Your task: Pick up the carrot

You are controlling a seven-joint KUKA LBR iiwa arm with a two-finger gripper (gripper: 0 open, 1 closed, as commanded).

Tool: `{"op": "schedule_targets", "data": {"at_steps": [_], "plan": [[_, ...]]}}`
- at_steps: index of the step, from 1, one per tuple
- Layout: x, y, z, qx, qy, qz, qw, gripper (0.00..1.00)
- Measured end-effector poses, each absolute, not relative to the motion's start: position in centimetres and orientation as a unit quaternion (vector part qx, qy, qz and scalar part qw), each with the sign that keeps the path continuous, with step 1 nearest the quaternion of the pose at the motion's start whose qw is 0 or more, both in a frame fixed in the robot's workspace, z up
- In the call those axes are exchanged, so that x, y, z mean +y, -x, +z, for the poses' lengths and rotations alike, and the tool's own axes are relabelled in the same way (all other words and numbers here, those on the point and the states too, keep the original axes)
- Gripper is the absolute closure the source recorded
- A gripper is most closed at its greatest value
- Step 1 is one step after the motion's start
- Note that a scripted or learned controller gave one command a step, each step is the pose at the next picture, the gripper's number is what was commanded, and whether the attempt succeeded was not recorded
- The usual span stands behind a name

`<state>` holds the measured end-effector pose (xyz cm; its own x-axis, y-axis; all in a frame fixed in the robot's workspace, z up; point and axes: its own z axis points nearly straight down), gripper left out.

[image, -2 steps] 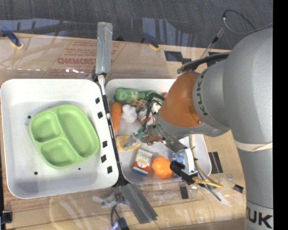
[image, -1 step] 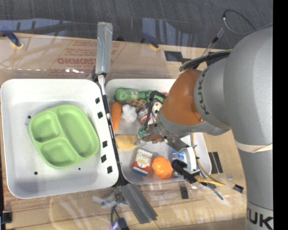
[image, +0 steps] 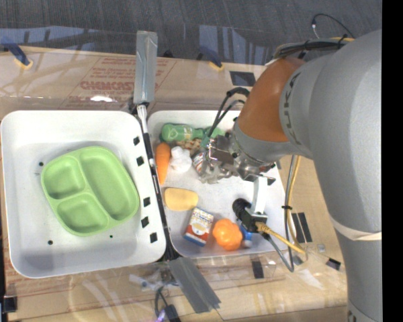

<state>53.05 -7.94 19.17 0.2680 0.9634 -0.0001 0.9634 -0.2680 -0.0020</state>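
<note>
Carrot: lies in the right bin, hard against its left wall, long axis running 12 to 6 o'clock. Nothing on top of it. Not lifted, and no contact with me.

White lump: just beside the carrot at its 3 o'clock, possibly touching; too small to say what it is.

My gripper: down inside the same bin, further out at the carrot's 3 o'clock, past the white lump and apart from the carrot. Whether it is open or closed I cannot tell; the metal parts blur together from this angle.

Green bottle: at the carrot's 1 o'clock, lying on its side along the bin's far wall.

Yellow rounded piece: at the carrot's 5 o'clock, close below its lower tip.

Small carton: further out at 5 o'clock, tilted. An orange sits just beside it at the carton's 3 o'clock, near the bin's front wall.

Left bin: at the carrot's 9 o'clock, across the shared wall. Holds a green divided plate, three compartments.

Both bins rest on the desk.
</note>
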Motion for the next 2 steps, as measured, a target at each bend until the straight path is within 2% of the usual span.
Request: {"op": "schedule_targets", "data": {"at_steps": [1,2], "plan": [[-7.9,-53.0,19.2,-0.605,0.796,0.0007,0.001,0.0],[-1.8,-47.6,19.1,-0.7,0.714,0.0017,0.003,0.0]]}}
